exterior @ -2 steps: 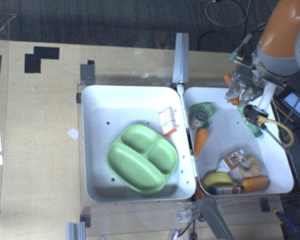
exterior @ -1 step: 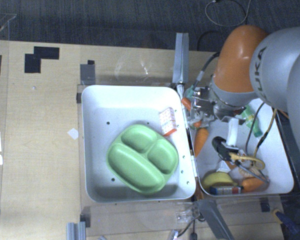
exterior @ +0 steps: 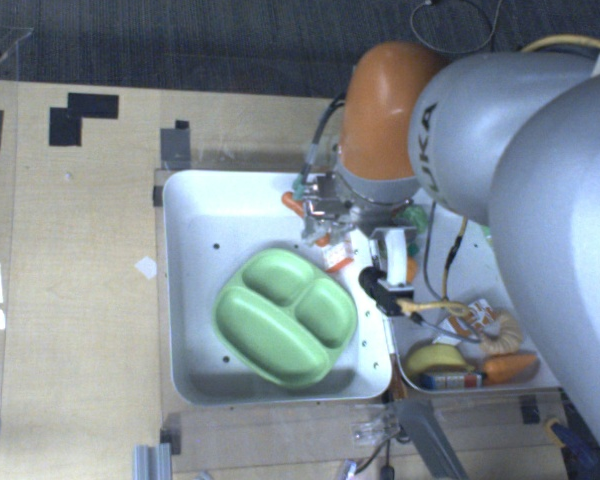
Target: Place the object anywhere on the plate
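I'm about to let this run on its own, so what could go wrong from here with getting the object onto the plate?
1. The gripper sits over the upper right rim of the green plate, so a release here might land the small orange-and-white object on the bin floor instead.
2. The plate lies tilted against the bin's front wall, so the object may slide off.

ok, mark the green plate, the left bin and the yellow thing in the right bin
green plate (exterior: 286, 316), camera view, on the ridge between its compartments
left bin (exterior: 192, 268), camera view, on bare floor left of the plate
yellow object (exterior: 435, 356), camera view, on its top surface
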Available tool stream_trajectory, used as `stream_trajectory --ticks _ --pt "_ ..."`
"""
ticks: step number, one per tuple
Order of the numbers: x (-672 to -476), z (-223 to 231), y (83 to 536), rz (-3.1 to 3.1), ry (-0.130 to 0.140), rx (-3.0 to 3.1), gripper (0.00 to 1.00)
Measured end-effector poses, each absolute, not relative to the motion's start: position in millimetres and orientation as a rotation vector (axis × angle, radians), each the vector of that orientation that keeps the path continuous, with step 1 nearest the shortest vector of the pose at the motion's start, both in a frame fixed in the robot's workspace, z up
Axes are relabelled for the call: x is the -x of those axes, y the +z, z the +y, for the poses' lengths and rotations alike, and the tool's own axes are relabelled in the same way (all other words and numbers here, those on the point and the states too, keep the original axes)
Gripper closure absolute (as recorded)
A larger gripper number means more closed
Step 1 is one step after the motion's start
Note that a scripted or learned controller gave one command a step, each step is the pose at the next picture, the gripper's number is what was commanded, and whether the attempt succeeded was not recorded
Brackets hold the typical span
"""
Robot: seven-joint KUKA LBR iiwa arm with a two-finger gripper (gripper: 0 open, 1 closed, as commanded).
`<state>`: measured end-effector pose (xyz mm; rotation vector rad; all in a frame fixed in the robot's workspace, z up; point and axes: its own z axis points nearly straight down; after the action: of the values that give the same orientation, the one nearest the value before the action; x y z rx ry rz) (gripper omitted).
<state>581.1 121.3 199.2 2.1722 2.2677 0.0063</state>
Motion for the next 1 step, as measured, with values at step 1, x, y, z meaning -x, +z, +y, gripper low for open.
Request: stream_trajectory --ticks 1 --pt "-581.2 120.8 199.3 2.267 0.006 -2.173 0.0"
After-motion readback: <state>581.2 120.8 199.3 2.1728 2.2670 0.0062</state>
